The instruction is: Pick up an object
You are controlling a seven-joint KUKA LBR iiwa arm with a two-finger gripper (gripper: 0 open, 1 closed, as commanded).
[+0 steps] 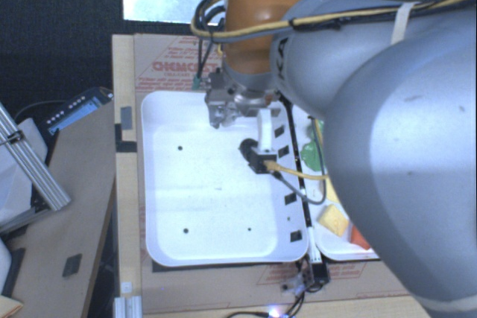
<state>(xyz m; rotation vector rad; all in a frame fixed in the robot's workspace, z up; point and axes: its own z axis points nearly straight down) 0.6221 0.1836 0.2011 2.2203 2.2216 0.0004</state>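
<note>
The gripper (223,112) was seen over the left bin (171,234); its opening could not be told. The right bin (339,249), beyond it, was largely hidden by the arm (387,130), and a yellow object (333,220) and a green object (311,157) were seen inside.

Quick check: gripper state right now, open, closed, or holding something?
Gripper: cannot be told; it sits over the left bin, hidden under the wrist.

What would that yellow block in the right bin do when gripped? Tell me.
The yellow block looks flat-sided, so probably won't roll. Its matte, sponge-like look suggests it's light and may squash, though much is hidden by the arm. It lies beside an orange piece, which may get nudged.
</note>
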